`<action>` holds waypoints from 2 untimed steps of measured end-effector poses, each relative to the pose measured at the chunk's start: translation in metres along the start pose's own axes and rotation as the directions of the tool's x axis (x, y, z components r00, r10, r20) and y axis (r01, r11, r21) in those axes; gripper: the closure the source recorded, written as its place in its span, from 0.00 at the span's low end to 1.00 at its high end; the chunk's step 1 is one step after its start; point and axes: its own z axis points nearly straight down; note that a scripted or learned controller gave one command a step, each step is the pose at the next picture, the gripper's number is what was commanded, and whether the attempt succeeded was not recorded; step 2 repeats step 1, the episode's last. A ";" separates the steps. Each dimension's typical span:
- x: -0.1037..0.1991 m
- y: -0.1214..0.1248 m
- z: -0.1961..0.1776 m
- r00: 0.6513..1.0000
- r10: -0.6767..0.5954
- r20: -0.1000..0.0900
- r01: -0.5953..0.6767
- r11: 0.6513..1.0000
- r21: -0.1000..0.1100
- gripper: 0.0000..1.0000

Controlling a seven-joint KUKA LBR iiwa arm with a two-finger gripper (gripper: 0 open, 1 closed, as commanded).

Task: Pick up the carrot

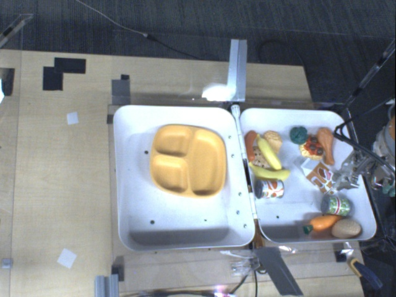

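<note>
right bin (365, 224) | carrot (323, 223): orange, green-tipped, lying flat

1. Two shallow white bins sit side by side: the left bin (130, 184) and the right bin (291, 218).
2. A yellow three-compartment plastic plate (188, 159) lies in the left bin.
3. In the right bin, a yellow toy banana (270, 156) lies by the left wall.
4. An orange toy carrot (322, 223) lies at the front right, touching a tan egg-shaped toy (346, 228) on its right.
5. A metal gripper (350, 171) hangs over the right rim.

No legible text (labels too small)
</note>
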 end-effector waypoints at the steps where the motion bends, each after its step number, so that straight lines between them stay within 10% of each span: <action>1: -0.005 -0.004 0.042 0.998 -0.064 -0.023 0.064 0.998 0.000 1.00; 2: -0.005 -0.004 0.042 0.998 -0.064 -0.023 0.064 0.998 0.000 1.00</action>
